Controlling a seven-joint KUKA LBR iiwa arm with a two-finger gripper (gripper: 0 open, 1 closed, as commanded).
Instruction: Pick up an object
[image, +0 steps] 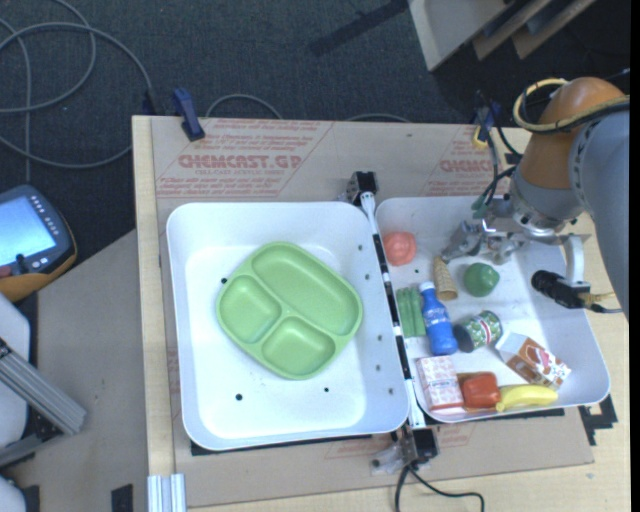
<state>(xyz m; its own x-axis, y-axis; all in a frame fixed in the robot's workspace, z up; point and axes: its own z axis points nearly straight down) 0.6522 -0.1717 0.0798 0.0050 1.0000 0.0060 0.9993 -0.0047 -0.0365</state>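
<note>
My gripper (480, 243) hangs over the back of the right bin (590, 350), just behind a green ball (481, 278). It is open, and nothing sits between its fingers. A pink-red ball (400, 247) lies to its left. A tan cork-like piece (444, 278) stands beside the green ball. Further forward lie a blue bottle (436, 318), a green packet (409, 310), a green can (483, 328), a brown packet (535, 360), a pink box (437, 383), a red item (478, 388) and a banana (527, 397).
The left bin (190, 300) holds a green divided plate (289, 308). A black divider clip (363, 185) sits where the two bins meet at the back. The arm's black cable piece (560, 288) overhangs the right bin's right side.
</note>
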